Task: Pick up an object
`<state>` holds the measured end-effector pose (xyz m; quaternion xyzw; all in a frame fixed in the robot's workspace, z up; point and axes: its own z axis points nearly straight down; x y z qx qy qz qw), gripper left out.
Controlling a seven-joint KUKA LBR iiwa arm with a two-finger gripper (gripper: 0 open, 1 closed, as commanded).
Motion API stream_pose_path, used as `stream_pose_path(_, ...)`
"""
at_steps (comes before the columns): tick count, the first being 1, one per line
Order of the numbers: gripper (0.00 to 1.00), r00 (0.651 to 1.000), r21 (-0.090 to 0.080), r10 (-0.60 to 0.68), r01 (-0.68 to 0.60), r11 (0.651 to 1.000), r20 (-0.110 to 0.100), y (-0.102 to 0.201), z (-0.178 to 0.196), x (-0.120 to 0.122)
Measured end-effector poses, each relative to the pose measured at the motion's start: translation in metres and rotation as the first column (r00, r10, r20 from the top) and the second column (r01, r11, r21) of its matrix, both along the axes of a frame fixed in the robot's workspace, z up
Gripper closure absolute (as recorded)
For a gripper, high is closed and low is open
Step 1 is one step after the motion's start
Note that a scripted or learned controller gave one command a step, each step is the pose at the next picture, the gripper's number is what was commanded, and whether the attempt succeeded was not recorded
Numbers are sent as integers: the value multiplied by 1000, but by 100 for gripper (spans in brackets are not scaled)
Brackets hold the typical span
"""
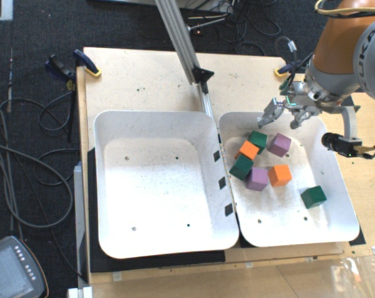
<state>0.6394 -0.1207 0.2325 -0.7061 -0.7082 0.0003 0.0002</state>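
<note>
Several small blocks lie in the right bin (336,222). A green block (257,140) sits at the back, touching an orange block (249,149) and another green block (241,166) below it. A purple block (279,144) lies to the right, a second purple block (257,179) and a second orange block (279,175) sit side by side, and a third green block (313,196) lies apart toward the front right. My gripper (284,114) hovers over the bin's back edge, above the blocks, its fingers spread open with nothing between them.
The left bin (113,135) stands beside the right one, with black tabs along the shared wall. A slanted metal rail (178,33) runs over the bench's back. Clamps (82,64) grip the bench's back corners. A cable connector (339,144) hangs off the arm's right.
</note>
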Motion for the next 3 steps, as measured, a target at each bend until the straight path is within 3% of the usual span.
stream_pose_path(1, 0, 1000, 1, -3, 3, 1000, -6, 3, -64, -2)
stream_pose_path(2, 0, 1000, 2, -5, 5, 1000, 3, -4, -107, -3)
stream_pose_path(3, 0, 1000, -4, -2, 2, 1000, 20, -4, -112, 2)
